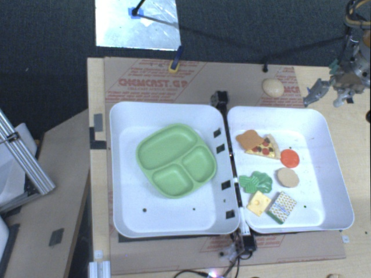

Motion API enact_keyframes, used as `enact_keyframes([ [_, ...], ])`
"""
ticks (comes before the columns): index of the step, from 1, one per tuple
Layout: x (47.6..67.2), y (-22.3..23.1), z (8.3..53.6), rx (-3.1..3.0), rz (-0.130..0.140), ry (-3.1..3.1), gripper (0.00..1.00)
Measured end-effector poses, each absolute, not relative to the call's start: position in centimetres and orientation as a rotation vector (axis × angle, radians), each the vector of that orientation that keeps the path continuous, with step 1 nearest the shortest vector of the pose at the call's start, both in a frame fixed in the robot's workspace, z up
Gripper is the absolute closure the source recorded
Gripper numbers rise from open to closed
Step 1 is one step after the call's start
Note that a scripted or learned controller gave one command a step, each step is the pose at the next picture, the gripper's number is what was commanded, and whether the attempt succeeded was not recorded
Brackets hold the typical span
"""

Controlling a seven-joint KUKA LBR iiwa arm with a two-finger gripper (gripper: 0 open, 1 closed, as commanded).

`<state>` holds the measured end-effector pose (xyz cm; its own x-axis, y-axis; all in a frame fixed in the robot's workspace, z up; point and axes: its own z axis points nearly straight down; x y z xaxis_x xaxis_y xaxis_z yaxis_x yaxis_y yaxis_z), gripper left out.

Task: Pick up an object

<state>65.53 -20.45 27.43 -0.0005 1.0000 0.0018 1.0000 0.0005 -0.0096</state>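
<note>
The grey two-finger gripper (329,92) hangs with its jaws spread apart and nothing between them, above the bench just beyond the right white bin's (324,133) far right corner. Inside that bin lie a toy pizza slice (258,143), a red disc (290,158), a tan round piece (287,178), a green leafy toy (257,182), a yellow cheese wedge (259,203) and a patterned block (282,207). The left white bin (124,126) carries a green divided plate (175,160).

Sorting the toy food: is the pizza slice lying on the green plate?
No. The pizza slice lies in the right bin, while the green plate sits in the left bin.
</note>
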Motion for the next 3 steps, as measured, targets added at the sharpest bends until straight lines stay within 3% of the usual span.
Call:
enact_keyframes([
  [1,65.7,-20.3,28.3,-2.219,-0.002,-2.227,0.00],
  [3,66.4,-20.1,16.3,-2.215,0.000,-2.229,0.00],
])
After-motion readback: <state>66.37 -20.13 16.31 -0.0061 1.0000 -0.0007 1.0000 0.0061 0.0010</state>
